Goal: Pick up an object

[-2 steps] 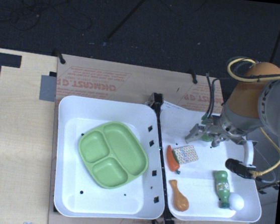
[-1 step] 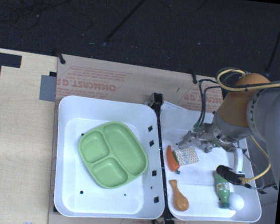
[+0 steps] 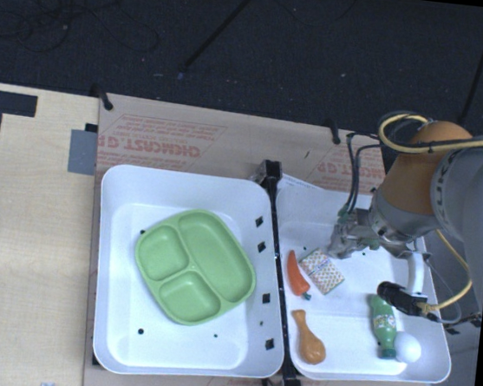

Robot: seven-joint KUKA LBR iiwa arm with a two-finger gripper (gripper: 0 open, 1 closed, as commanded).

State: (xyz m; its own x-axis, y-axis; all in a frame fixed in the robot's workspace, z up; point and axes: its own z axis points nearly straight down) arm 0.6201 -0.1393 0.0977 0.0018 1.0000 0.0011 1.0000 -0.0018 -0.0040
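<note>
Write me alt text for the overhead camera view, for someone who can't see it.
A grey robot arm reaches from the right, its end effector low over the right white bin, just above a small patterned packet. That bin also holds an orange carrot-like piece, a tan drumstick-shaped toy and a green bottle. The left bin holds a green divided plate.

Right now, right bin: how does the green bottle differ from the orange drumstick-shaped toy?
Colour: the green bottle is green with a white cap end; the orange drumstick toy is orange-tan all over.
Shape: the bottle is fairly straight-sided; the toy swells from a thin neck to a bulb.
Place: the bottle lies near the bin's right wall, the toy near the divider between the bins.
Shared: both lie flat in the right bin.
</note>
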